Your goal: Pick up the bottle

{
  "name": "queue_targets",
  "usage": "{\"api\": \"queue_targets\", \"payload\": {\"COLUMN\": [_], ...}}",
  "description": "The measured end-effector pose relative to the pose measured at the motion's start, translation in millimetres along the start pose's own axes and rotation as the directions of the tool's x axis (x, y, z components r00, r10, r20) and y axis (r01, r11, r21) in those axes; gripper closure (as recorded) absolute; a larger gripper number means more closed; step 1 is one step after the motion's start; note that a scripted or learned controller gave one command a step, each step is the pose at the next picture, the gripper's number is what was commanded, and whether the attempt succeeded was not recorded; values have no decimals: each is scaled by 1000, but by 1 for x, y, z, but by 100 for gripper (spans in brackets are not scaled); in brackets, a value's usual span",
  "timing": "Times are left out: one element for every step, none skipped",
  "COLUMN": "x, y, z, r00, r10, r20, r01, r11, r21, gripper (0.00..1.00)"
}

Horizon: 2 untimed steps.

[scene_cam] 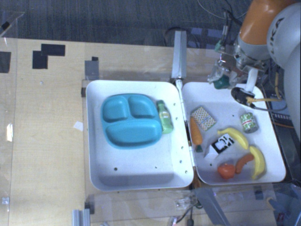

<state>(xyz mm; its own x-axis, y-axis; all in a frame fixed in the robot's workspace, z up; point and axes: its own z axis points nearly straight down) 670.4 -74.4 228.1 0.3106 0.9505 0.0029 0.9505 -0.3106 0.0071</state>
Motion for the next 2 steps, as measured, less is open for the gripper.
{"api": "queue_targets", "payload": {"x": [28,-24], "y": [-10,-25], "z": [42,80], "r00": [971,973], "r10": [-238,-233], "r20": [0,1], "r01": [238,233], "r11": [971,973], "r21": [3,3], "gripper": [100,100]}}
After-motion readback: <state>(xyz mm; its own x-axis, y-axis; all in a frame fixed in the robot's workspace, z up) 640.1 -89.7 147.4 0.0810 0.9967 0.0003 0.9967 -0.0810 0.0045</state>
